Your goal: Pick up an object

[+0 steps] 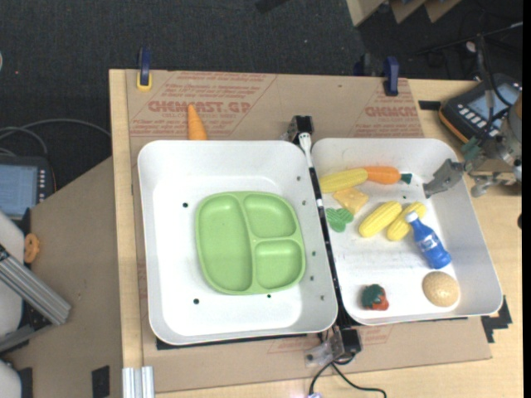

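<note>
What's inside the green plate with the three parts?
Nothing lies in the green plate; all three compartments look bare. It sits in the left bin. Whatever is underneath the plate is covered.

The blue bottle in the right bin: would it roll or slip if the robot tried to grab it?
The blue bottle lies on its side, so a nudge would probably roll it. It looks like smooth plastic, so it may slip between fingers. It touches a yellow corn cob, which could shift too.

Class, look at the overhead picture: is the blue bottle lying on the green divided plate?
No, the blue bottle lies in the right bin among the toy foods, while the green divided plate sits in the left bin.
</note>
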Tool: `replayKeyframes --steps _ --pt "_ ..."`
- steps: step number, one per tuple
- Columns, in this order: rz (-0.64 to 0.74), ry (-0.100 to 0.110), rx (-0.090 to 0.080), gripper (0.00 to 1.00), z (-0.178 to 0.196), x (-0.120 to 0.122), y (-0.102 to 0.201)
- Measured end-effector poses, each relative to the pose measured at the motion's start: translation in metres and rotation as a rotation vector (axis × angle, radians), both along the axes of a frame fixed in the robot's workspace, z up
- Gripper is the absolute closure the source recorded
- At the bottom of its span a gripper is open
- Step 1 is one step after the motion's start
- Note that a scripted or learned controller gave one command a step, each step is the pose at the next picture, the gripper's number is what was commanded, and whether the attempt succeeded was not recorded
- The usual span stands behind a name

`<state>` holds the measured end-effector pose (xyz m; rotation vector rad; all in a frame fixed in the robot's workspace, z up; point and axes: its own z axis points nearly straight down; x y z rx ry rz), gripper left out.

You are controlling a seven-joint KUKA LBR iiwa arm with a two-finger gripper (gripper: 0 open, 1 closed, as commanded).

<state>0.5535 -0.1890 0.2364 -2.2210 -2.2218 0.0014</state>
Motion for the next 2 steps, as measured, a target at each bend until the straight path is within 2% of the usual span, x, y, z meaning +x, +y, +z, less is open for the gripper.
replayKeyframes --steps 1,2 --pt "-0.002 0.008 0.004 0.0 -0.09 -0.025 -0.003" --pt "0.0 0.005 0.003 0.0 -0.156 -0.03 0.008"
